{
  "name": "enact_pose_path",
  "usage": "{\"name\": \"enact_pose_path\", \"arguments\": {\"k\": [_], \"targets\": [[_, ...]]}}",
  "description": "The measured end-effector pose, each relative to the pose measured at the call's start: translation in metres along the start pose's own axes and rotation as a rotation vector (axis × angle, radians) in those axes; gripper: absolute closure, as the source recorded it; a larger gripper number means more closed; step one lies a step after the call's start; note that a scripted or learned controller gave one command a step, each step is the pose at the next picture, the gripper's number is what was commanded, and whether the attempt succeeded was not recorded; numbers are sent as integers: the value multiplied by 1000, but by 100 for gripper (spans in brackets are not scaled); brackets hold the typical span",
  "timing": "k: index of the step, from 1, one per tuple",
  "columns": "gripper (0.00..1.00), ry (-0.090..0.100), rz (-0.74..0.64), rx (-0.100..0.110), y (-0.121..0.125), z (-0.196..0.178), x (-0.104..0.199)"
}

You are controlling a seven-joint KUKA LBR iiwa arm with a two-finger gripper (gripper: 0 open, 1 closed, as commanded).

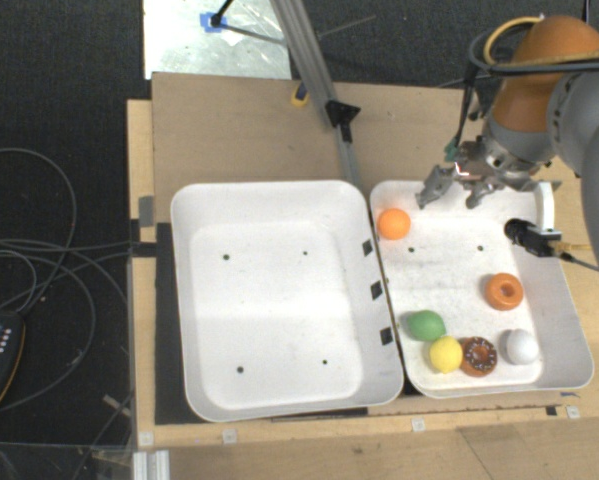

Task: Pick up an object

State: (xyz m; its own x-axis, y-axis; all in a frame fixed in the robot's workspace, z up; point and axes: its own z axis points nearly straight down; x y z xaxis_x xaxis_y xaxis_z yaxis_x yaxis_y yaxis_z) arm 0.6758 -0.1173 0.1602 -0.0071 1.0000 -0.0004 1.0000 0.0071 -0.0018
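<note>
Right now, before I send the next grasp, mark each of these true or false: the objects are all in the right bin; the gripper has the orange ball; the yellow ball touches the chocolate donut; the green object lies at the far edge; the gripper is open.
1. All the objects are in the right bin. True.
2. The gripper holds the orange ball. False: the ball lies on the bin floor, left of the gripper, with nothing between the fingers.
3. The yellow ball touches the chocolate donut. True.
4. The green object lies at the far edge. False: it sits near the front, just above the yellow ball.
5. The gripper is open. True.
</note>
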Motion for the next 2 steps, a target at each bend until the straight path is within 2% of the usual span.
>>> {"name": "enact_pose_path", "arguments": {"k": [1, 2], "targets": [[0, -5, 2, -8, -2, 59, 0], [100, -5, 0, -12, -1, 45, -1]]}}
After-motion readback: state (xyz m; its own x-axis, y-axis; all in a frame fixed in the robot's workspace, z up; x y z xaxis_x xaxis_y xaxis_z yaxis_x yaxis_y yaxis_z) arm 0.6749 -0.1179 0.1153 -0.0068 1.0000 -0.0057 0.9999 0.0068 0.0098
